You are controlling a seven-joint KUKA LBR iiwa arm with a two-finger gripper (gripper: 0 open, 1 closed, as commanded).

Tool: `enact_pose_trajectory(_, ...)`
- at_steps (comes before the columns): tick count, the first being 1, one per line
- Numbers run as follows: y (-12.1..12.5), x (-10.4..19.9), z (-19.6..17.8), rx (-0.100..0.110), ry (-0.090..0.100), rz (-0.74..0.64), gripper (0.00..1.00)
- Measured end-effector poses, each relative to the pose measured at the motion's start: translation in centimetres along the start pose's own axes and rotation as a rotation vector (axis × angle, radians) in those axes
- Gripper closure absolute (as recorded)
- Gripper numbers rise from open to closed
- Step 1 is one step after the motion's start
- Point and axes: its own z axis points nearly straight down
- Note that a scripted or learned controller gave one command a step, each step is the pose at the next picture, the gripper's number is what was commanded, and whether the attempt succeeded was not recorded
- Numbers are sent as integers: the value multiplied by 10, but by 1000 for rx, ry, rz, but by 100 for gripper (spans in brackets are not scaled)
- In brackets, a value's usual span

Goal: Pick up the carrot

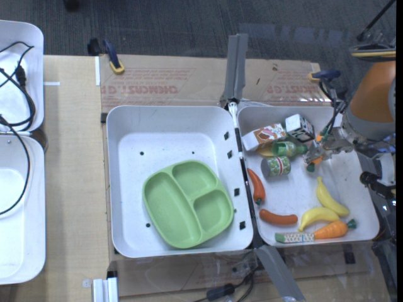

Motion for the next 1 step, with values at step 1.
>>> enact_pose_trajectory(1,42,31,-91,-3,-1,-92,100)
